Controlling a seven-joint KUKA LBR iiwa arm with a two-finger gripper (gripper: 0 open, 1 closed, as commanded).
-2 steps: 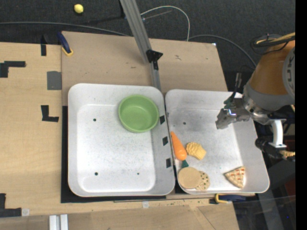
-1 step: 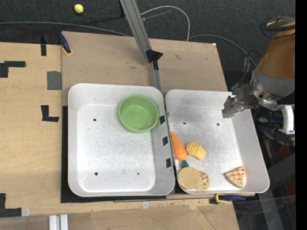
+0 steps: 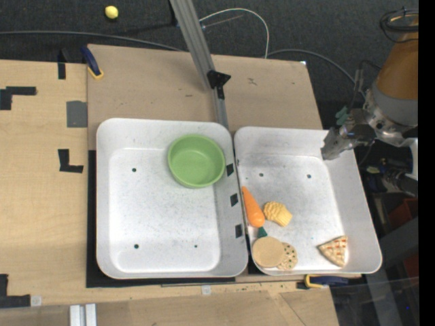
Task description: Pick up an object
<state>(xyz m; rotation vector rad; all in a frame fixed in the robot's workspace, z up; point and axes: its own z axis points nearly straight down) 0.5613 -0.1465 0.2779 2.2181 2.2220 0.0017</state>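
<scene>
Right bin (image 3: 353,202), near edge: a round tan cookie (image 3: 268,252) lies at the near left corner, with a chocolate-chip cookie (image 3: 288,256) touching its right side and partly tucked under it. A pizza slice (image 3: 334,250) lies toward the near right corner, well apart from the cookies, close to the right wall.

Right bin, left side, a little farther in: an orange carrot (image 3: 253,208) lies slantwise along the left wall, its green end pointing toward the near edge and sitting just above the tan cookie. A yellow ridged item (image 3: 277,213), apparently a toy corn piece, lies just beside the carrot on its right. The far half of this bin's floor carries only dark specks.

Left bin (image 3: 122,209): a green bowl (image 3: 196,160) stands upright near the far right corner, close to the wall shared with the right bin.

Gripper (image 3: 332,145): it sits over the far right corner of the right bin, at about the rim, well apart from every object in the bin. Nothing is visible between its fingers; whether they are spread or closed cannot be told at this angle. The orange band and grey wrist rise behind it at the right.

Bench beyond the bins: a grey metal pole (image 3: 194,32) runs slantwise to the far edge. A small yellow ball (image 3: 111,11) lies on the dark floor beyond.
</scene>
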